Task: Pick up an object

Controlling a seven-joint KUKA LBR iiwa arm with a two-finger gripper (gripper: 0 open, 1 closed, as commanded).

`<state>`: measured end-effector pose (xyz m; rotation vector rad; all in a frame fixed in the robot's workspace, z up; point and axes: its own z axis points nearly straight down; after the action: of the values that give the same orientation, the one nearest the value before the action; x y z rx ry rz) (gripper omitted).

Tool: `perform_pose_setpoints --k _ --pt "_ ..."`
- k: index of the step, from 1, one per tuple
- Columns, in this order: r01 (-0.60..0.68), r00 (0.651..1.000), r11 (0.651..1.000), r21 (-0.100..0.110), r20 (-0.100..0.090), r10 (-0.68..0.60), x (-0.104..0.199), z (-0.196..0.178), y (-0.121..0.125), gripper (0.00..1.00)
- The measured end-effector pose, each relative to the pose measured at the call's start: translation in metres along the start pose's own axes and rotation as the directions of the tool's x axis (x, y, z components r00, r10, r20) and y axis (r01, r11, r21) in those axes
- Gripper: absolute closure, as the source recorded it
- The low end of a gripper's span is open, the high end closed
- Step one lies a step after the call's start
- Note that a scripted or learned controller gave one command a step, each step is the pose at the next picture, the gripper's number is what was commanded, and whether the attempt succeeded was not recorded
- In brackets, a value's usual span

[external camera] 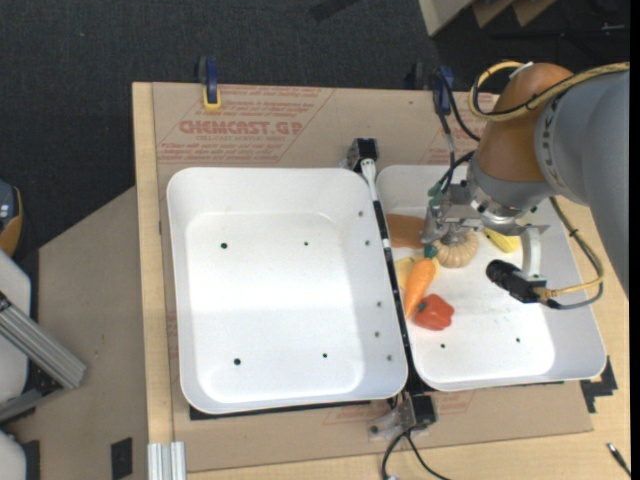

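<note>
Carrot (419, 284): an orange carrot with a green top is seen lying at a slant in the right bin, close to its left wall, in the centre-right of the frame; its green end points up toward the gripper.
Red object (433, 313): a red, pepper-like piece is found touching the carrot's lower end, just below and right of it.
Tan object (457, 254): a pale, rounded, ridged piece is seen just right of the carrot's top, partly covered by the gripper.
Yellow object (502, 242): a yellow piece is glimpsed to the right of the tan one, mostly hidden under the wrist.
Brown object (402, 230): a flat brown piece is seen against the bin's left wall, above the carrot.
Gripper (440, 236): it is lowered over the upper part of the right bin, directly above the carrot's top and the tan piece; nothing can be confirmed as held.
Right bin (500, 363): white and shallow, holding all the items.
Left bin (275, 278): white, beside it, in the frame's centre.
Bench (250, 118): a brown board under both bins.
</note>
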<state>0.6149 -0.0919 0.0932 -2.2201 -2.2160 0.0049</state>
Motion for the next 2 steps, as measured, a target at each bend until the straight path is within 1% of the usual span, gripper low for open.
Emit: perform_pose_setpoints --k 1,2 --pt "0.001 1.000 1.000 -0.004 0.001 -0.001 0.0000 -0.0003 0.0016 0.00" --pt "0.002 1.000 1.000 -0.004 0.000 -0.002 -0.0017 0.0069 0.0025 0.00"
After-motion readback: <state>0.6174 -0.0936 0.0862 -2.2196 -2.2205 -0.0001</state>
